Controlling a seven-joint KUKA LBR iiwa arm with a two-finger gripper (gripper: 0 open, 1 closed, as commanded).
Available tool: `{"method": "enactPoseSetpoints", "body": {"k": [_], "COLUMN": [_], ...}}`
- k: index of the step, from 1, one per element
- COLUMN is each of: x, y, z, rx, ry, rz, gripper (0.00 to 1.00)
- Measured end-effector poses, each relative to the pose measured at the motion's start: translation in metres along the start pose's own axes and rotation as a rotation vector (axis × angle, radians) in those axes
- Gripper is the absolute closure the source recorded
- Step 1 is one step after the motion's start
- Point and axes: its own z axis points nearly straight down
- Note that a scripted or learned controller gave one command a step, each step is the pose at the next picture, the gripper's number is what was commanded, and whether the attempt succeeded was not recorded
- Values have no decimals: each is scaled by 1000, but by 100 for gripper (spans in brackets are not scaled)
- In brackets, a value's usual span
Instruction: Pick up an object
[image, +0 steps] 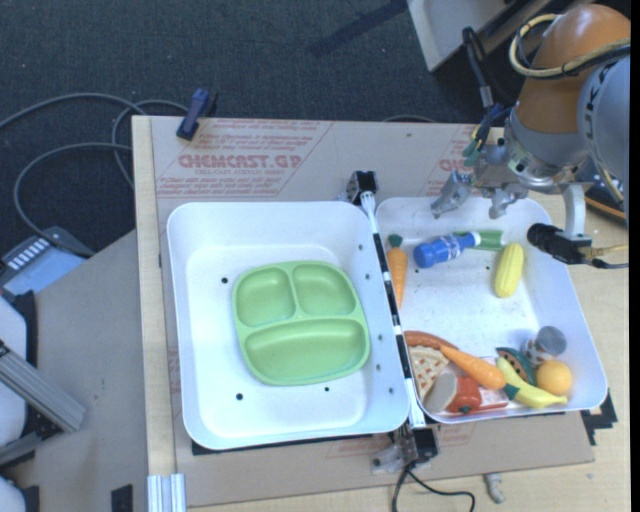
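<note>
My gripper hangs over the far edge of the right bin, fingers spread apart with nothing between them. Just below it lie a blue bottle with a green end and a yellow corn cob. An orange carrot rests against the bin's left wall. The near end of that bin holds a pile of toy food: a long carrot, a pizza slice, a banana, an orange fruit and a grey piece.
The left bin holds a green divided plate. Black clamps sit between the bins at the far end. A blue clip lies on the board's far left corner. Cables trail on the floor at left.
</note>
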Motion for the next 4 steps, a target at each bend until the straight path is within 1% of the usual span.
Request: {"method": "enactPoseSetpoints", "body": {"k": [1,2,3,4], "x": [-89,-88,-24,20], "y": [-79,-77,-99,-17], "z": [93,82,99,103], "rx": [2,-3,-13,5], "ry": [-1,-1,-4,1], "rz": [3,2,0,0], "gripper": [0,100,100,100]}}
